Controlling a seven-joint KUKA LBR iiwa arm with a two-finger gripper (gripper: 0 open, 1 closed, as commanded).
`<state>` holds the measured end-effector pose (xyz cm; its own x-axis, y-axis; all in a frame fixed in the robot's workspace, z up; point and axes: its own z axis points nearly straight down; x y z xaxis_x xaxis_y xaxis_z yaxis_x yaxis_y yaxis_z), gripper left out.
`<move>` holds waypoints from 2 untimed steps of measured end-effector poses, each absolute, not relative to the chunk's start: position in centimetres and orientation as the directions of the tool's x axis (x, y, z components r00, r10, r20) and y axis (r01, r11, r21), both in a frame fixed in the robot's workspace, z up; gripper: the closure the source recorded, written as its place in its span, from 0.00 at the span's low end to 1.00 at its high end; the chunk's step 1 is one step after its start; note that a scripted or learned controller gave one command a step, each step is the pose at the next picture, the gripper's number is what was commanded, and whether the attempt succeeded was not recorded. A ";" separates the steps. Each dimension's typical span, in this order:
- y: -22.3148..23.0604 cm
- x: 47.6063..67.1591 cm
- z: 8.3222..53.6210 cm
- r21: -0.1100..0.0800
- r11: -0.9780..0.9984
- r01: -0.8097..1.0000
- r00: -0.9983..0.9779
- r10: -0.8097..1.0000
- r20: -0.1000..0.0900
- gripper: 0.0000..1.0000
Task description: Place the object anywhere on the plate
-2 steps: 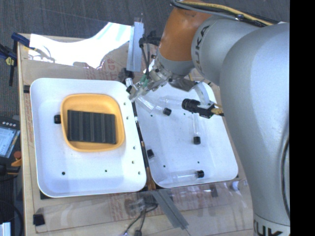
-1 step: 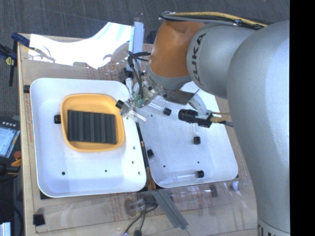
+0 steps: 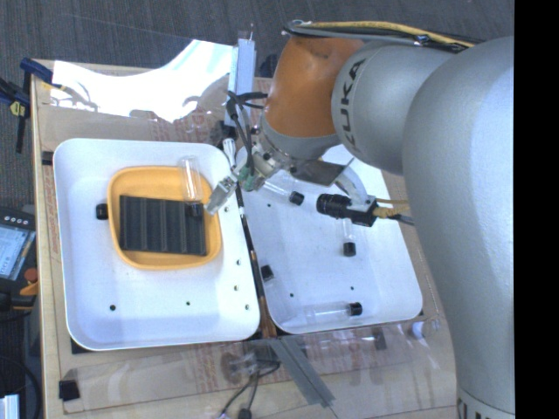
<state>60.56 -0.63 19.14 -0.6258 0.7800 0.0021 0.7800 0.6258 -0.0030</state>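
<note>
Tube (image 3: 189, 176) lies across plate (image 3: 162, 217) rim, beside pincer (image 3: 218, 195).

Orange plate (image 3: 128, 184), ridged black block (image 3: 163, 225)

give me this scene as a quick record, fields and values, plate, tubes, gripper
plate: yellow plate in the left bin, with a dark ridged block on it
tube on plate: clear tube lying over the plate's upper right rim
gripper: gripper at the plate's right edge, just below that tube
right bin: right bin holds a clear tube with a black cap near its front
</note>
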 end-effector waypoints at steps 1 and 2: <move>-5.2 63.3 19.7 0.000 0.690 0.724 -0.690 0.724 -0.001 0.00; -6.8 64.6 21.4 0.000 0.798 0.602 -0.798 0.602 -0.002 0.00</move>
<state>64.59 -6.79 21.43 -0.7983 0.6022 -0.0020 0.6022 0.7984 -0.0001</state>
